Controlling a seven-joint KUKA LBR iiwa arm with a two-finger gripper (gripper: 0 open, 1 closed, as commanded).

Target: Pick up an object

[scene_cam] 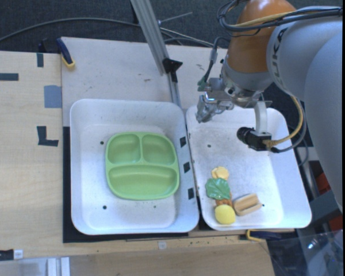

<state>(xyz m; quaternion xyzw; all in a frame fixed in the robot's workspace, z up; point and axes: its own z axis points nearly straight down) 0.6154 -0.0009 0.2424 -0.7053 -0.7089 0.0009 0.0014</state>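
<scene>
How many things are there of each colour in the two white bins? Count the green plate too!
Green: 2, the divided plate in the left bin and the leafy toy in the right bin
Yellow: 2, the small piece and the round ball
Tan: 1, the bread-like block
Total: 5
</scene>
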